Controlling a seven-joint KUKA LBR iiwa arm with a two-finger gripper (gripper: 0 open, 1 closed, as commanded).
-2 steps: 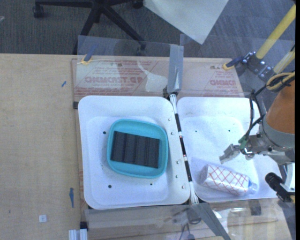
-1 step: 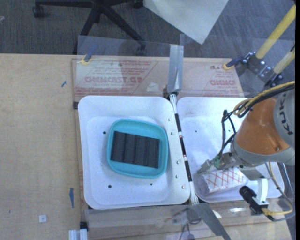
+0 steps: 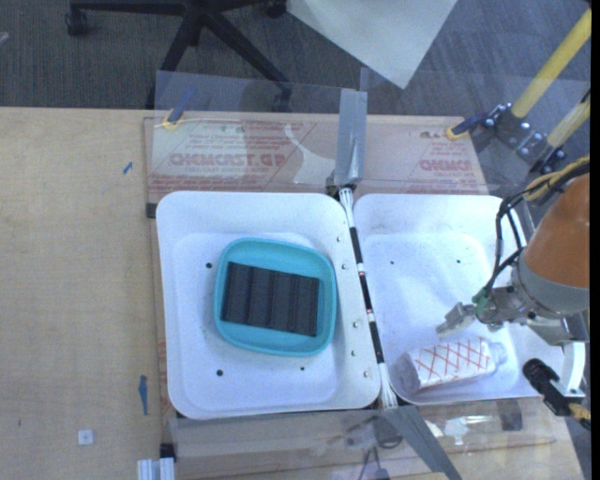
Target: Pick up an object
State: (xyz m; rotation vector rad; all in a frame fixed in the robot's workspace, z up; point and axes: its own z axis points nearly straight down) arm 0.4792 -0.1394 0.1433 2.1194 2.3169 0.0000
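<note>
Red-latticed white tube (image 3: pixel 453 363) lies in right bin (image 3: pixel 412 234).

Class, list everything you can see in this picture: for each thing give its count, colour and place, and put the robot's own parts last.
Bins: two, white, side by side on the bench.
Tray: one, teal with a dark ribbed insert, in the left bin.
Tube: one, white with a red criss-cross pattern, lying at the near edge of the right bin.
Bench: one, light wood, under the bins.
Chair base: one, black, on the floor beyond the bench.
Arm: one, grey with an orange band, reaching in from the right.
Gripper: one, over the right bin above the tube.
</note>
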